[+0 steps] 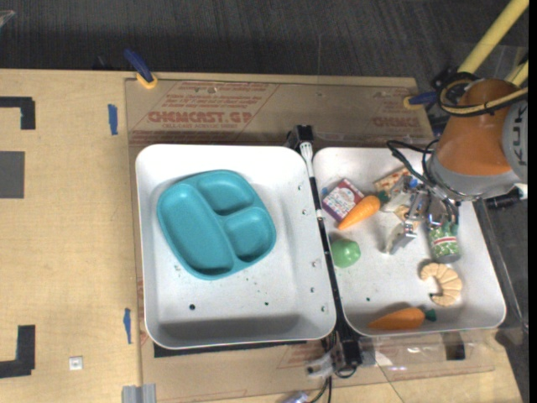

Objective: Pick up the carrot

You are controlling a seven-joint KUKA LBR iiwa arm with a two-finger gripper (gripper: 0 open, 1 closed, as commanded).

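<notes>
Two carrots lie in the right bin [491, 288]. One carrot [359, 211] is orange with a green stem end and lies at a slant in the bin's upper left, next to a small pink-and-white box [339, 198]. The second carrot [398, 318] lies flat along the bin's near wall. My gripper [417, 221] hangs low over the middle of the right bin, just right of the upper carrot and apart from it. Nothing shows in its grasp. The arm's orange band [472, 143] rises above it at the right.
In the right bin there are also a green ball [345, 252], a croissant [443, 280], a small green-lidded jar [445, 240] beside the gripper and a tan snack piece [390, 179]. The left bin [159, 309] holds a teal divided plate [216, 222].
</notes>
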